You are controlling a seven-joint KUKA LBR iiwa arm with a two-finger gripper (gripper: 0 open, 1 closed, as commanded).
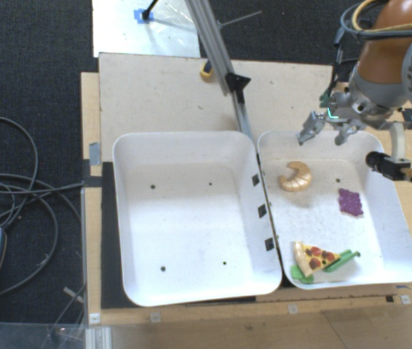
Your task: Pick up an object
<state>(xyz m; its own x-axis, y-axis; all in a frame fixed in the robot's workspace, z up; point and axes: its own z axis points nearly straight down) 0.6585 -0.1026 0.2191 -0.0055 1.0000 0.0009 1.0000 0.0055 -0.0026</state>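
Although several toys lie in the right bin [391,217], the croissant [295,176] nearest the jaws [326,129] is the likeliest target: probably light, rigid plastic, best pinched across its thick middle. The jaws hang spread and empty above the bin's far rim. A purple piece [350,202] is too small to identify; the pizza slice [314,257] overlaps a green item [342,259].
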